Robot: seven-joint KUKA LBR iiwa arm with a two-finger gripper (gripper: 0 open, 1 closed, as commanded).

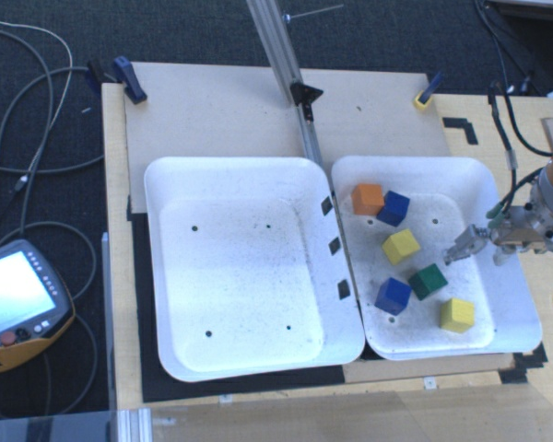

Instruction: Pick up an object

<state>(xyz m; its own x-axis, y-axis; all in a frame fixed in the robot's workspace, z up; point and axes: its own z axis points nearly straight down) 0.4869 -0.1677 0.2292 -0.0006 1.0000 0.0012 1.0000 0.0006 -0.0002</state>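
Gripper at the frame's right edge hangs over the right bin, fingers slightly parted, holding nothing; its arm is cut off. Six cubes cluster centre-left, the green cube nearest. Left bin offers open room.

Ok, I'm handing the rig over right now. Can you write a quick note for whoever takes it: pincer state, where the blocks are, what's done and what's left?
Pincer: over the right bin, at its right side, nothing visible between its fingers; open or shut can't be told from this view.
Blocks, all in the right bin: orange block touching a blue block near the top; yellow block mid-bin; green block, closest to the pincer; second blue block bottom left; second yellow block bottom right.
Done: nothing picked yet.
Left: grasp a block and lift it; the green one looks the nearest candidate.
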